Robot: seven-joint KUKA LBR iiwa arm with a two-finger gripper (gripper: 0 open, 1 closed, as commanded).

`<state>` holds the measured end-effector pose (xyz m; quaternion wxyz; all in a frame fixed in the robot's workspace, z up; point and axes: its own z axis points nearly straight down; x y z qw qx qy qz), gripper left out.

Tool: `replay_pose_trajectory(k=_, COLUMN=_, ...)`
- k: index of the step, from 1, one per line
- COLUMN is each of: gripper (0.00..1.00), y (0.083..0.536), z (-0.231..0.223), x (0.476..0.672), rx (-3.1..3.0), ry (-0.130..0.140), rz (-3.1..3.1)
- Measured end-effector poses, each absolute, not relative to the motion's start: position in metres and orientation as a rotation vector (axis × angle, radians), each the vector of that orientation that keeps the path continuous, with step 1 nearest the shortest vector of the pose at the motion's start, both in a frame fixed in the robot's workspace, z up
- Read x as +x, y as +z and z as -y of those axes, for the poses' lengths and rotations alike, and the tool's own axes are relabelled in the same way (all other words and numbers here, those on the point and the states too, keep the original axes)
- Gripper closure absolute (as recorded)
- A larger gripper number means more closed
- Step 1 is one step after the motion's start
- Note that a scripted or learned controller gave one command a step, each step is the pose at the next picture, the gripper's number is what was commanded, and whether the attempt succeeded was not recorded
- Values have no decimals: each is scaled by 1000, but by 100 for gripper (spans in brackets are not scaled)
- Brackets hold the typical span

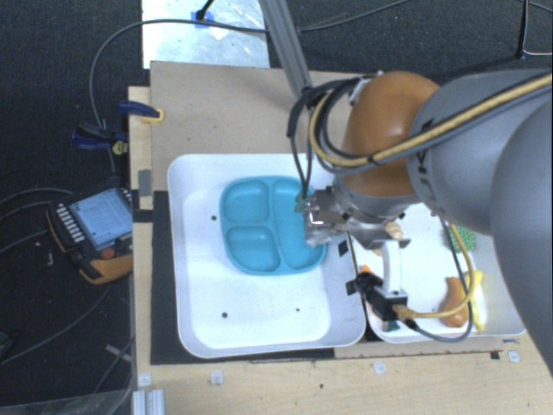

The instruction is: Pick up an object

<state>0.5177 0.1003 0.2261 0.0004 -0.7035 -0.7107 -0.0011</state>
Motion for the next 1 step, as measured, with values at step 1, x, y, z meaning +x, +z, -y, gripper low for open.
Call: replay_pose_trajectory(k=1, gripper=0, y=226, z=-98, x=518, rx=-2217, ry=-2, rz=2226)
